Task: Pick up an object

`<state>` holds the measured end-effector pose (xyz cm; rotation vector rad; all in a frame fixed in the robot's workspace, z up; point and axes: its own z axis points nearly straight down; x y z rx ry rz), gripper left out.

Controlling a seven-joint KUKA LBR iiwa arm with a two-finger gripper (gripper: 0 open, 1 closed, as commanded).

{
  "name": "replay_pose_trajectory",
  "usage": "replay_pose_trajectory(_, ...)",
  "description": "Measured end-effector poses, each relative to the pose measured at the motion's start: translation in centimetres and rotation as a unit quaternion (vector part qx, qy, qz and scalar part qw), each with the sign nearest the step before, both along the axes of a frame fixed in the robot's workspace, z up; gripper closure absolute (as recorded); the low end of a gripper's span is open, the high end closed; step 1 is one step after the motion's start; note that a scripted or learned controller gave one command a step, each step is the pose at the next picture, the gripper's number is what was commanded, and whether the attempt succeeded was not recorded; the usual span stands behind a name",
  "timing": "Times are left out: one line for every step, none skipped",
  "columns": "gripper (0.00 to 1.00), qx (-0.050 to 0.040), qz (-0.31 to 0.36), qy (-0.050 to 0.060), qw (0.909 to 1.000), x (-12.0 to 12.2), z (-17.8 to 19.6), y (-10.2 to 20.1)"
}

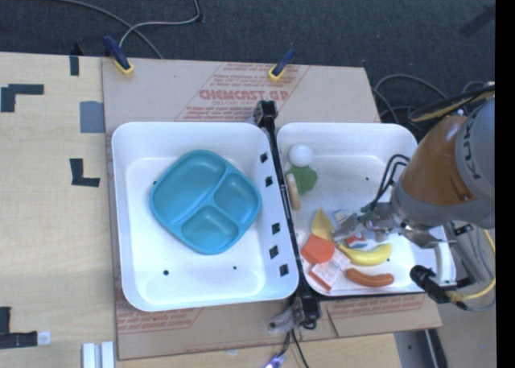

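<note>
Camera view
Jaws (354, 228): low in the right bin (354, 139), over the toy pile; how far apart they stand cannot be told, nor any hold.
Banana (368, 254): just below the jaws, touching or nearly so.
Sausage (370, 279): further below, beside the banana.
Orange piece (318, 249): left of the jaws.
White ball (301, 155), green toy (304, 178): well above-left.
Blue divided plate (206, 200): left bin (133, 197), well apart.

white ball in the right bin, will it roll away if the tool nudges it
Probably. The white ball looks round and smooth, so a nudge would likely send it rolling. It sits near the divider between the bins, which might stop it that way. It looks small, probably light.
</note>
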<state>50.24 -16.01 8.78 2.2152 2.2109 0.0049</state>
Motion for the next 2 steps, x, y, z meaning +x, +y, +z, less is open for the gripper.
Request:
replay_pose_trajectory(1.00,0.0011,0.001,0.001,1.0000,0.0,0.9,0.1)
replay_pose_trajectory(1.00,0.0037,0.003,0.005,1.0000,-1.1,11.0,8.5)
